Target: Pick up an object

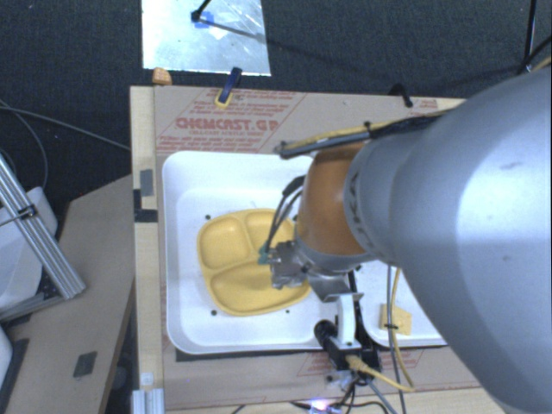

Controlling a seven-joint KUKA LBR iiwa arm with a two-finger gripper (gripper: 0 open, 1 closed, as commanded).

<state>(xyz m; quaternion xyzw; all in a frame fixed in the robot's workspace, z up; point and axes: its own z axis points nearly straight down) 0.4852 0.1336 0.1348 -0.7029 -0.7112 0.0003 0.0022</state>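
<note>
The arm's bulk is hiding the gripper [285, 270], which is hovering over the yellow divided plate [237, 261]; its grip state cannot be told.

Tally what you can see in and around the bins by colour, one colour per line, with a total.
Yellow: 1, the divided plate in the white bin
Silver: 1, the foil sheet on the dark floor
Blue and yellow: 1, the small clip on the cardboard
Total: 3
The arm hides much of the bins.

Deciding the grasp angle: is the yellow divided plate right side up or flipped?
Right side up: the yellow plate shows its raised dividers and hollow compartments facing the camera, flat in the left bin.
</note>
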